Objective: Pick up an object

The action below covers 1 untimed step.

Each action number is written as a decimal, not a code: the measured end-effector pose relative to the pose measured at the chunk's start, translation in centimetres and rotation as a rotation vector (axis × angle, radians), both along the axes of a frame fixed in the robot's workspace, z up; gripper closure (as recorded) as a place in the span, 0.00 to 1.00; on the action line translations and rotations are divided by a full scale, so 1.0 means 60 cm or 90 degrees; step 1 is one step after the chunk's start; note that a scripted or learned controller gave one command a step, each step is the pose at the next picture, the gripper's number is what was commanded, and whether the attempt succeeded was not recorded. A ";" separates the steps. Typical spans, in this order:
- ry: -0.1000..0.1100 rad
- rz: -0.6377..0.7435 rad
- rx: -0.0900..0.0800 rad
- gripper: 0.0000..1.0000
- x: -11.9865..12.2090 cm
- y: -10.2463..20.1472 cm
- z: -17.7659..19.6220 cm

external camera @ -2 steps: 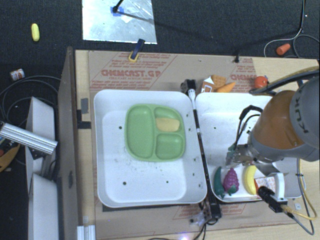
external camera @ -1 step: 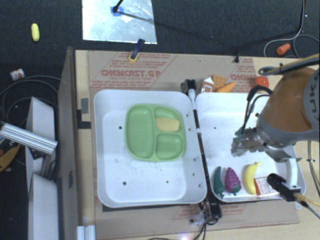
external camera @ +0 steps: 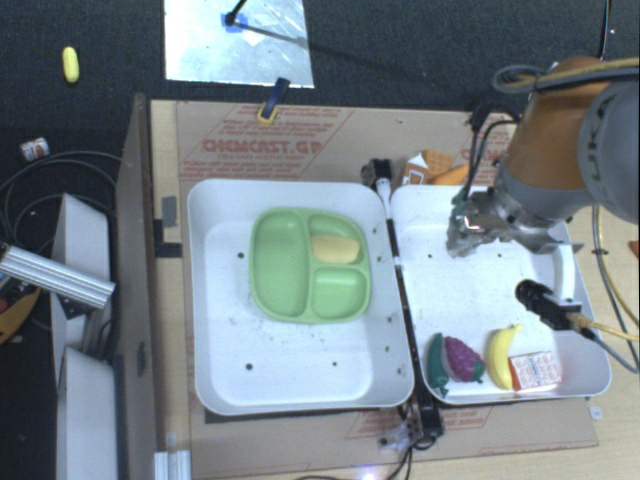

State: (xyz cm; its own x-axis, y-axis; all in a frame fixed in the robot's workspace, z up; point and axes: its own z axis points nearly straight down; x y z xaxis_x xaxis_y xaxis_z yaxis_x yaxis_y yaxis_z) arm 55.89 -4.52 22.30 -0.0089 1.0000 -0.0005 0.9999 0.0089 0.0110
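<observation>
On cardboard-covered bench (external camera: 300, 143) | two white bins (external camera: 230, 268) | dark carpet (external camera: 420, 28) behind | claw (external camera: 465, 230) state unclear

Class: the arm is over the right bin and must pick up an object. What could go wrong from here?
1. The banana, purple toy and small carton crowd the right bin's near wall, so a grab may catch two or slip.
2. The gripper is far from them; closing here likely takes nothing.
</observation>
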 end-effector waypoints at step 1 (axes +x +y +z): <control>0.008 -0.006 0.000 1.00 -0.011 -0.039 -0.068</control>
